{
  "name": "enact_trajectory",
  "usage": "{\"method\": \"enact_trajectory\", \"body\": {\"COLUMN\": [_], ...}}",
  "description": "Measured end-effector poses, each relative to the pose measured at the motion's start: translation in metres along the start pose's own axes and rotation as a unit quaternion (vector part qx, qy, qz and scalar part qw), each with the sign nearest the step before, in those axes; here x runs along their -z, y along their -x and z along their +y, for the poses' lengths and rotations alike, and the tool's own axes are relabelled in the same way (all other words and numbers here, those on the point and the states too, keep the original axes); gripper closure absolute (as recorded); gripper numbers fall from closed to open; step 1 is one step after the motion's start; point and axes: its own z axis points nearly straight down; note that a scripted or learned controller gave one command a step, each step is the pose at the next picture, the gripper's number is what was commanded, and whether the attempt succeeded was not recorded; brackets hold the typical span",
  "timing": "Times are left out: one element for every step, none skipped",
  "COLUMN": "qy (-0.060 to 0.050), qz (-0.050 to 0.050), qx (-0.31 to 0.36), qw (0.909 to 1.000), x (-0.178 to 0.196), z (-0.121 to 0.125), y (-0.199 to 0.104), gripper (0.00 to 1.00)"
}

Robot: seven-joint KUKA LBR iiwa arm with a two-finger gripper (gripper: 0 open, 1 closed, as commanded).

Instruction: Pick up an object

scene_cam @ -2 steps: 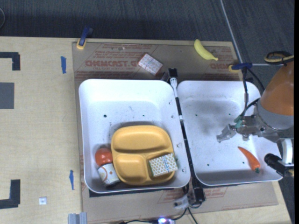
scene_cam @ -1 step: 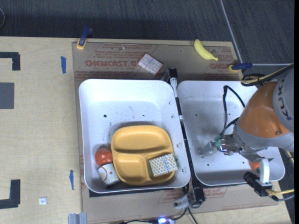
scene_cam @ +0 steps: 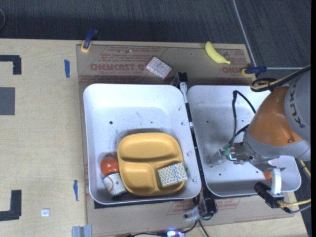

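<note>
Dark carpet ran behind the counter [scene_cam: 39, 132], a pale wooden surface with a brown cardboard sheet [scene_cam: 123, 63] under two white bins. On that cardboard, at about twelve o'clock from the left bin [scene_cam: 98, 112], lay a small patterned block [scene_cam: 158, 67], tilted, and further toward one o'clock a yellow banana [scene_cam: 217, 53] near the cardboard's back edge. Blue clamps [scene_cam: 89, 38] gripped the cardboard at its back corners.

The left bin held a yellow divided tray [scene_cam: 148, 157] toward its near side, and a patterned sponge-like pad [scene_cam: 172, 175] lay in the tray's compartment at five o'clock. Just beside the tray at eight o'clock sat an orange-and-white ball-like object [scene_cam: 111, 174], touching or nearly touching the tray's rim.

The arm [scene_cam: 281, 122] came in from three o'clock and hung low over the right bin [scene_cam: 217, 102], its orange band covering much of that bin's right half, with black cables looping off it. The gripper [scene_cam: 219, 157] pointed toward nine o'clock, close to the bin floor. Whether its fingers were parted or closed I could not tell, and I saw nothing between them. A small orange piece [scene_cam: 268, 174] showed just under the arm near the bin's front edge.
</note>
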Motion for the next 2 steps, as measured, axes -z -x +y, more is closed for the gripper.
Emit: {"method": "enact_trajectory", "body": {"qy": [0.0,0.0], "qz": [0.001,0.0], "qx": [0.0,0.0], "qw": [1.0,1.0], "x": [0.0,0.0001], "z": [-0.0001,-0.0002], "y": [0.0027,0.0106], "gripper": [0.0,0.0]}}
